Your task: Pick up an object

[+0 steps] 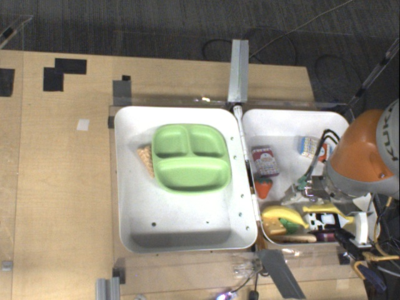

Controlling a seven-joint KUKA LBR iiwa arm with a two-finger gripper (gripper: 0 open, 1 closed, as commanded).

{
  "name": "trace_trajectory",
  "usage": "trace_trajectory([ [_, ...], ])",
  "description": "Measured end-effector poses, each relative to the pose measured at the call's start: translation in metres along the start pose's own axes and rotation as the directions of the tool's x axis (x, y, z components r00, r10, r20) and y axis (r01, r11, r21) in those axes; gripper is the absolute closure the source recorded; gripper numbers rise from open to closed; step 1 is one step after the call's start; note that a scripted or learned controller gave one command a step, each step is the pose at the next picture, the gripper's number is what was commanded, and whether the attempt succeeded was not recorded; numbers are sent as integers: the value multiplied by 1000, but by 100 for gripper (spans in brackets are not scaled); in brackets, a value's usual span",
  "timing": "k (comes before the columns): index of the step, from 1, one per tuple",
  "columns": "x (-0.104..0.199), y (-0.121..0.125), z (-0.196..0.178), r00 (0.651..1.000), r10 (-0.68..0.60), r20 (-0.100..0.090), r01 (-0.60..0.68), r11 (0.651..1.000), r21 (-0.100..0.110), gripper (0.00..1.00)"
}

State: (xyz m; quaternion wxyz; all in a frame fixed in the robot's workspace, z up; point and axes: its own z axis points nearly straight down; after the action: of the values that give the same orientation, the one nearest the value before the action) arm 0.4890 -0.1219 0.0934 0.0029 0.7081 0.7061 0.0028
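The left bin (131, 186) holds a green divided plate (190, 156) of smooth plastic, with three wells, lying flat toward the far side. A tan, grainy piece (145, 159) pokes out from under the plate's left edge. The right bin (275, 122) is more crowded: a small red-and-white packet (265, 161) lies near the dividing wall, a red strawberry-shaped toy (264, 188) just below it, and a pale blue-and-white packet (307, 145) farther right. At the near end a yellow banana (282, 218) rests against a wooden stick (294, 237) along the bin's front wall. The arm (369, 155) reaches in from the right, its orange band bulging over the bin's right side and hiding part of it. The gripper (306, 191) hangs low beside the banana; whether it is wide or narrow cannot be told.
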Motion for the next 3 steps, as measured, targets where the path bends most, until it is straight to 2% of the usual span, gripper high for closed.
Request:
trace_trajectory([
  [1,-8,5,-100,991,135,1,-135,991,2,0],
  [2,-20,0,-26,1000,8,0,-8,1000,2,0],
  [3,5,60,-6,1000,10,10,-10,1000,-30,0],
])
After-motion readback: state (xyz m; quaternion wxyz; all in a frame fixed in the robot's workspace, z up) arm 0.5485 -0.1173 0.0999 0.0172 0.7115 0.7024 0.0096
